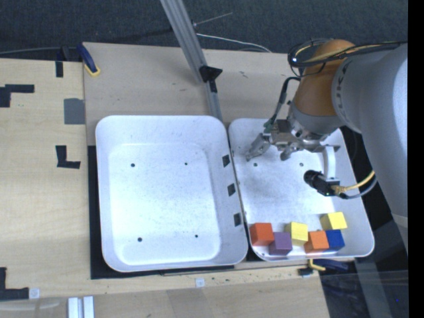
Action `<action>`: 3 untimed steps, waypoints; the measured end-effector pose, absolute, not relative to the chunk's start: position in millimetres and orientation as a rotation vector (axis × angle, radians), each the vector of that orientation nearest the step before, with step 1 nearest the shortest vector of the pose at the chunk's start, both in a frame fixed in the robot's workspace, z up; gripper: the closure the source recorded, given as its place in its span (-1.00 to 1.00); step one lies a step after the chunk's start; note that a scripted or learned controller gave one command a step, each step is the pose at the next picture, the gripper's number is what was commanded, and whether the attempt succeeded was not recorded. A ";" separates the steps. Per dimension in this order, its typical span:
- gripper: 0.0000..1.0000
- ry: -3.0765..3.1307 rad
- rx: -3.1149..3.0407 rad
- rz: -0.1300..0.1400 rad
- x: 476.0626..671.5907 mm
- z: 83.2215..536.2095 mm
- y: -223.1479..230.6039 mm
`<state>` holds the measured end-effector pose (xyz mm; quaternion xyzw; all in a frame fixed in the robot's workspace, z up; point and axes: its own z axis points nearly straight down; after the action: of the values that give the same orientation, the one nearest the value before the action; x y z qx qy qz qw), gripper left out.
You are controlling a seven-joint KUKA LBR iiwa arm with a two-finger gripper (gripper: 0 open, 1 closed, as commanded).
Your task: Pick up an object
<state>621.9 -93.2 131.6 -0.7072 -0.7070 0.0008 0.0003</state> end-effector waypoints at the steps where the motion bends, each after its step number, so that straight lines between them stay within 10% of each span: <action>1: -1.00 -2.226 -2.216 -0.004 579.4 195.9 -56.4; 3: -1.00 -2.224 -2.217 0.004 604.1 190.1 18.4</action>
<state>604.1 18.4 190.1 -0.7060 -0.7082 0.0013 0.0006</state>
